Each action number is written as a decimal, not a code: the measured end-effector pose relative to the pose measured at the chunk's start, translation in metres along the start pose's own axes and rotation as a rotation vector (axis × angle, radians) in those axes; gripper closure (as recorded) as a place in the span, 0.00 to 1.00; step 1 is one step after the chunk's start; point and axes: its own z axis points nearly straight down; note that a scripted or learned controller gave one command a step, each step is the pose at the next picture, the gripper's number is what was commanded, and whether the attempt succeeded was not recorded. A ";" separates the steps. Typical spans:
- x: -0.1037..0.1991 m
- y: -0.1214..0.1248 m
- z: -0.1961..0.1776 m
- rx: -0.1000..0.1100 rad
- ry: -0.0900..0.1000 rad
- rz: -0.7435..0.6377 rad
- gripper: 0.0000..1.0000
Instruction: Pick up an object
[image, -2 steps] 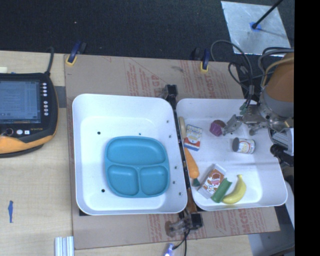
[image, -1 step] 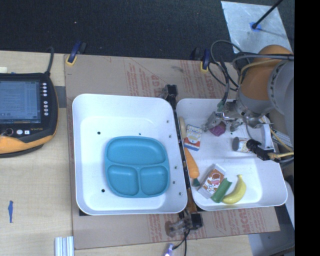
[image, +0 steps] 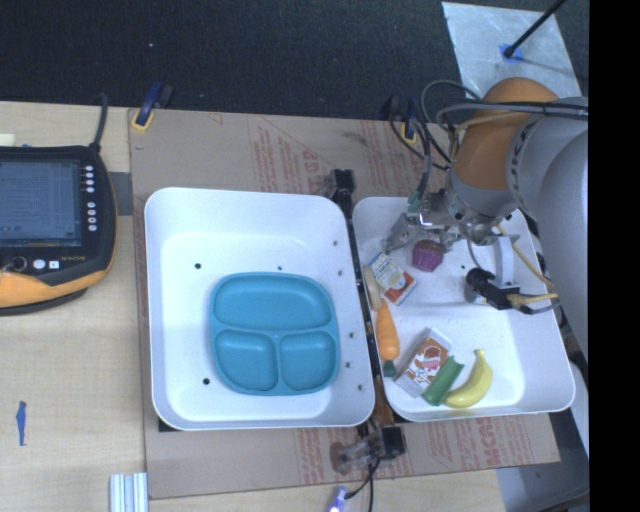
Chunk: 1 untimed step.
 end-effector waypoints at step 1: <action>-0.001 0.000 -0.011 0.000 -0.001 -0.002 1.00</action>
